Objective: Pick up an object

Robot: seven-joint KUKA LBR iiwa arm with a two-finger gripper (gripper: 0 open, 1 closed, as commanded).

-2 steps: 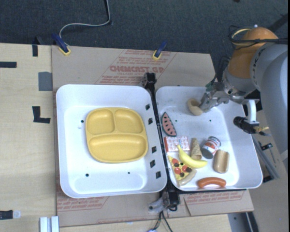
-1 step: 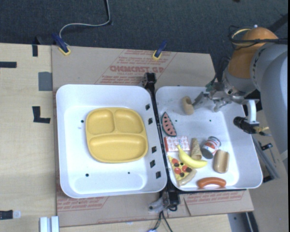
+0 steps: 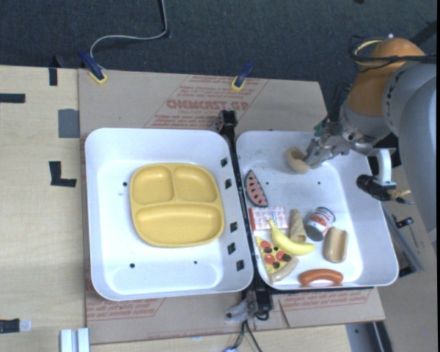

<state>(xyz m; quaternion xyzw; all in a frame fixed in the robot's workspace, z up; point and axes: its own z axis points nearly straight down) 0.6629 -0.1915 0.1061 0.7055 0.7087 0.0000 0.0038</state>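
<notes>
The gripper [image 3: 313,152] sits in the upper right of the frame, inside the right bin [image 3: 367,270], near that bin's upper wall. Its fingertips point toward frame left and meet a small tan object [image 3: 299,161]. Whether this object lies between the fingers or merely against them cannot be told, and the finger position is too small and blurred to read.

The tan object is pale beige, rounded and lumpy, with a lighter knob toward its upper left. It rests on the white floor of the right bin, in the bin's upper middle area, apart from the other items.

The arm [image 3: 407,116] enters from the right edge; its orange band [image 3: 370,86] shows above the wrist.

Lower in the right bin lies a cluster of toy food:
- a watermelon slice [image 3: 254,188], beside the divider between the bins;
- a red-and-white packet [image 3: 268,218] below it;
- a banana [image 3: 290,242], lying across the packet's lower edge;
- an ice cream cone [image 3: 297,226], just beside the banana;
- a small can [image 3: 320,221];
- a bread roll [image 3: 335,244];
- a pizza slice [image 3: 275,257];
- a sausage [image 3: 320,276], near the bin's lower wall.

The left bin [image 3: 103,218] occupies the frame centre-left and holds a yellow divided plate [image 3: 177,204] with three compartments.

Both bins stand on a cardboard sheet [image 3: 198,101] fixed by two blue-and-yellow clamps [image 3: 94,69] along its upper edge.
</notes>
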